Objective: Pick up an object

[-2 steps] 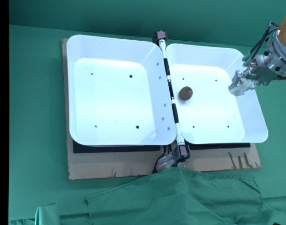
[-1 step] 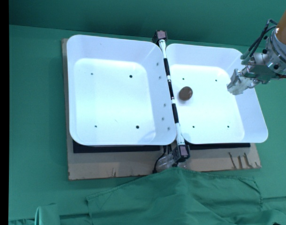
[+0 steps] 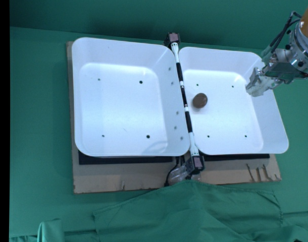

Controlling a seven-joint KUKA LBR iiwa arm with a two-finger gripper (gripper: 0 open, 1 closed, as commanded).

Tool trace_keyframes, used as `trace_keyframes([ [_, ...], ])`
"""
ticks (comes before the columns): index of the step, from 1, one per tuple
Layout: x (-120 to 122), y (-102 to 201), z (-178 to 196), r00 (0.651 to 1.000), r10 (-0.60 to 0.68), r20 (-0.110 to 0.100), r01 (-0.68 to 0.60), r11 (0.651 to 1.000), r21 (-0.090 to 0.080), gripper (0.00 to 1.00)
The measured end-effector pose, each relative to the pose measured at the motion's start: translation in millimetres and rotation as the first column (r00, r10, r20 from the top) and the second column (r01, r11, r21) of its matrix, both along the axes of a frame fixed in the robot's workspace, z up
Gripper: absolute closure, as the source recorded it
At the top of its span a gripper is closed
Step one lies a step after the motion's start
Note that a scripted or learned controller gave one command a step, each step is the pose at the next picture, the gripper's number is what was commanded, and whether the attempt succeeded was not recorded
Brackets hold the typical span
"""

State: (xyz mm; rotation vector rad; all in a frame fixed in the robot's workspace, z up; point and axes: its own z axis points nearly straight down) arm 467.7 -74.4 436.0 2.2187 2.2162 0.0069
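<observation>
Brown object (image 3: 200,100): small, round, lying in the right bin (image 3: 265,140) beside the divider, well left of the fingers and slightly below them.
Handling: we judge it light and firm; pinch across its middle.
Gripper (image 3: 257,84): over the bin's right edge; we cannot tell its fingers' spread.

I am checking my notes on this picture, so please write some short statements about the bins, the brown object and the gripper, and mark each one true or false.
1. The brown object lies in the right bin. True.
2. The gripper holds the brown object. False: they are apart.
3. The brown object lies near the divider between the bins. True.
4. The gripper is over the left bin. False: it is at the right bin's far right edge.
</observation>
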Motion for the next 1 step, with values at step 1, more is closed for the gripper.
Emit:
trace_keyframes([
  [1, 2.2, -16.0, -33.7, 1.0, -0.005, -0.007, 0.005, 1.0, 0.0, 1.0],
])
